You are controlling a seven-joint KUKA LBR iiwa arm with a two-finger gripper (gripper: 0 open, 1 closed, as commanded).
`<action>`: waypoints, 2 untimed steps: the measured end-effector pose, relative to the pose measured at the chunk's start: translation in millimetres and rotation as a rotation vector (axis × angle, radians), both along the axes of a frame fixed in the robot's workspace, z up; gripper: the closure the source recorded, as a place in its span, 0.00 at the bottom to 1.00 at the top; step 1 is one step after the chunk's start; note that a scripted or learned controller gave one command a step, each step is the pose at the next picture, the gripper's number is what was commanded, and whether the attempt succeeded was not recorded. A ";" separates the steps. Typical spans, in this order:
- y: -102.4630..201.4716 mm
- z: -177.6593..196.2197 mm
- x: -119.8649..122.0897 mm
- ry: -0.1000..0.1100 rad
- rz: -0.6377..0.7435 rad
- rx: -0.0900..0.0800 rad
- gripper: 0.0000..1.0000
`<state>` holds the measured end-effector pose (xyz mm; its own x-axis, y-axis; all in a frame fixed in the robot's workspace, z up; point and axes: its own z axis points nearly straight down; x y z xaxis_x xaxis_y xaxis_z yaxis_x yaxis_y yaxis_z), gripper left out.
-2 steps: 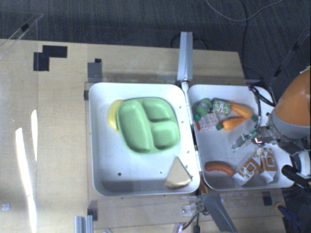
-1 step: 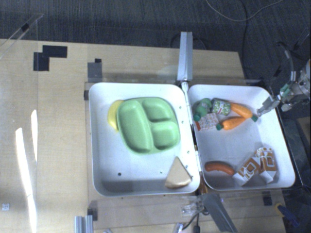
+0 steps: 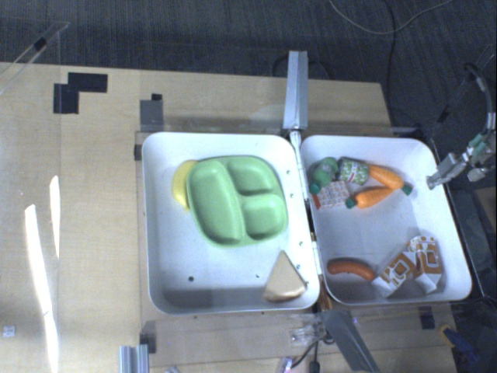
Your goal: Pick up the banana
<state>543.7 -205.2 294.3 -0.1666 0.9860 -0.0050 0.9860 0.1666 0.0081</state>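
The yellow banana (image 3: 180, 183) lay in the left white bin (image 3: 167, 282), at nine o'clock, mostly hidden under the green plastic tray with three sections (image 3: 235, 199). The grey metal gripper (image 3: 458, 164) hung over the right bin's three o'clock edge. I could not tell its opening. It held nothing, so the picking was all left to do.

Banana (image 3: 180, 183) under green tray (image 3: 235, 199)

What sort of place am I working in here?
Probably a robotics lab test bench, not a kitchen: two white bins on a wooden bench, toy food such as carrots and a green divided plate, loose cable on carpet.
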 end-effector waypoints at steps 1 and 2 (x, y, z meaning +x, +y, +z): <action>107.5 -136.1 52.9 0.005 0.271 0.002 0.00; 193.4 -107.8 126.5 0.001 0.190 0.002 0.00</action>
